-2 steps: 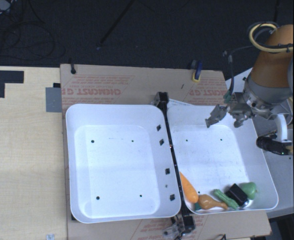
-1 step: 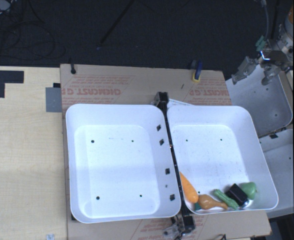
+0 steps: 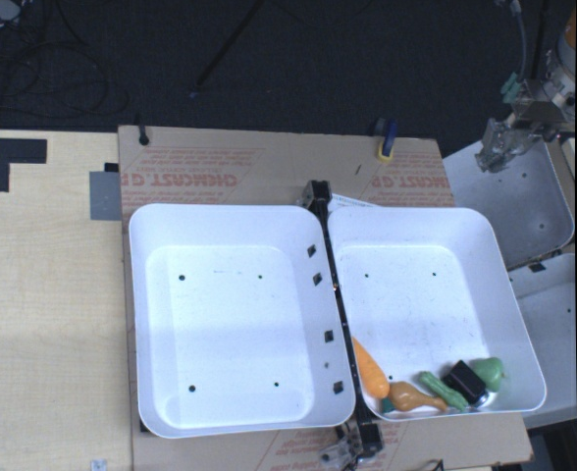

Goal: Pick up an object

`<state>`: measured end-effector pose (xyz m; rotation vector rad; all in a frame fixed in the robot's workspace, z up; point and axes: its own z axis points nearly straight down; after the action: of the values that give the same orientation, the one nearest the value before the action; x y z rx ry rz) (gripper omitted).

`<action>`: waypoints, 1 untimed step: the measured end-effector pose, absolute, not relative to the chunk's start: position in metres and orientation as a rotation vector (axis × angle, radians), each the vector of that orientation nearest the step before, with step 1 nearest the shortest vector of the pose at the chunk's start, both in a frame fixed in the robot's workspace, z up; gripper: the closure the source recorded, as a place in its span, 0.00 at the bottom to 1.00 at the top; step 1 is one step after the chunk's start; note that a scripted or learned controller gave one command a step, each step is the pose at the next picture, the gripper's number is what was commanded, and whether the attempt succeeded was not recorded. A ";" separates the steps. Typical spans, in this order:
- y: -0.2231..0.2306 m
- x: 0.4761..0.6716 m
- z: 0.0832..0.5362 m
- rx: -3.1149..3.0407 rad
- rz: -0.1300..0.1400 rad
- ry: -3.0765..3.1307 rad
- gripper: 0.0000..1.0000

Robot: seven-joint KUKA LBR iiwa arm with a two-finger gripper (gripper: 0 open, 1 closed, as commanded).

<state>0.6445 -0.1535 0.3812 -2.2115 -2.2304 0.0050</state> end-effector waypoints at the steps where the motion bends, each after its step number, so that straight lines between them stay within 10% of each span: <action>1: -0.172 0.644 0.522 -2.226 -0.010 -2.236 1.00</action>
<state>0.6438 -0.1720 0.5221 -2.2255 -2.2361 -0.0096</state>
